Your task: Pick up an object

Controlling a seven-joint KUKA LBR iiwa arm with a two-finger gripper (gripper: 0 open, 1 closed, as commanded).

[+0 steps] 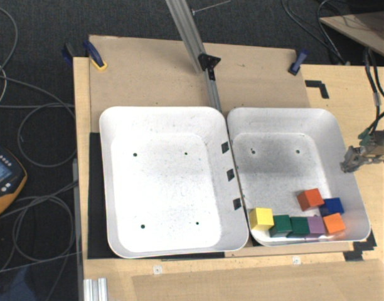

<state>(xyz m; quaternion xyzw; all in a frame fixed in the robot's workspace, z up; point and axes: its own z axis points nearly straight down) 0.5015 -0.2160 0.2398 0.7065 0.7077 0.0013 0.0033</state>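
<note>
Blocks are my target, and none is in my grasp yet; this is the approach step. My gripper (354, 160) hangs at the right rim of the right bin (273, 121), and I cannot tell how it is set from this slant. The blocks lie clustered in that bin's near right corner: a red block (310, 198) farthest out, a blue block (333, 205) and orange block (334, 222) beside it, then purple (316, 225), two green (290, 225), and a yellow block (262, 217) at the left end. Next, I judge, I must move nearer and slightly left, centre over one block, likely the red one since it stands freest, then descend. The left bin (117, 121) plays no part.
</note>
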